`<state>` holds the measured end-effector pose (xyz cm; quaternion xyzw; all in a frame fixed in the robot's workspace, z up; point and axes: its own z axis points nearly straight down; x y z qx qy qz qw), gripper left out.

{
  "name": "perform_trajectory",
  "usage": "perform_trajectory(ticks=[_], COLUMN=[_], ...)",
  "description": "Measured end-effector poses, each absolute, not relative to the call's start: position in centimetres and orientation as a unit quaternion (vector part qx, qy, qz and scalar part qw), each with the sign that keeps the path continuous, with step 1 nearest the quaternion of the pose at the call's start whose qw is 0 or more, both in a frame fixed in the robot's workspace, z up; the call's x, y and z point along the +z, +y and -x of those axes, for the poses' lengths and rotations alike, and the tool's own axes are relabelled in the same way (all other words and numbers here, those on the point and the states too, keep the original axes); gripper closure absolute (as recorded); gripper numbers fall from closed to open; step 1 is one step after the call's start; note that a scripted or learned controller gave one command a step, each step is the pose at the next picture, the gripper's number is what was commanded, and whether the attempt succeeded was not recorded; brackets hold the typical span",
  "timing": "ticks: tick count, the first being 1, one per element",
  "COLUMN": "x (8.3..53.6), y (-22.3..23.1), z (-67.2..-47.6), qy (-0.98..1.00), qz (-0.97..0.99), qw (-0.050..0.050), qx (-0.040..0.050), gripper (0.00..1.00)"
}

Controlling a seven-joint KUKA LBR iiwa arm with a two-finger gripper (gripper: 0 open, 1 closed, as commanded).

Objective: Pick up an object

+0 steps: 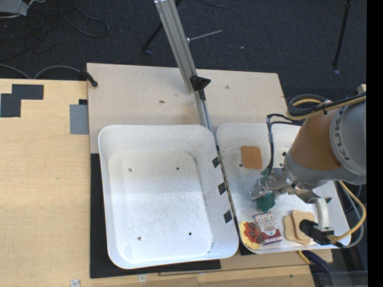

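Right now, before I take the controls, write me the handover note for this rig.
Gripper: low in the right bin, over a small dark green object. Whether it has hold of that object cannot be told from the camera view.
Right bin's things: an orange-brown square piece toward the far end; a red and white packet with a yellow item beside it at the near end; a tan piece at the near right corner.
Left bin: bare white floor.
Done: arm brought down among the objects.
Left: confirm a grasp and lift an object clear.
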<state>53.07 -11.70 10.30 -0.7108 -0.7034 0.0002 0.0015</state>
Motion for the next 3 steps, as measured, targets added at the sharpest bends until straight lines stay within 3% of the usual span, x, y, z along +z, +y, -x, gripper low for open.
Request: perform_trajectory(ticks=[2,3], x=[20.8,21.1], y=[-12.5,-12.5], z=[-53.7,-53.7], qy=[-0.707,-0.708], qz=[0.707,0.706], qw=[-0.001,0.001], qx=[-0.0009,0.0006], gripper=[1.0,1.0])
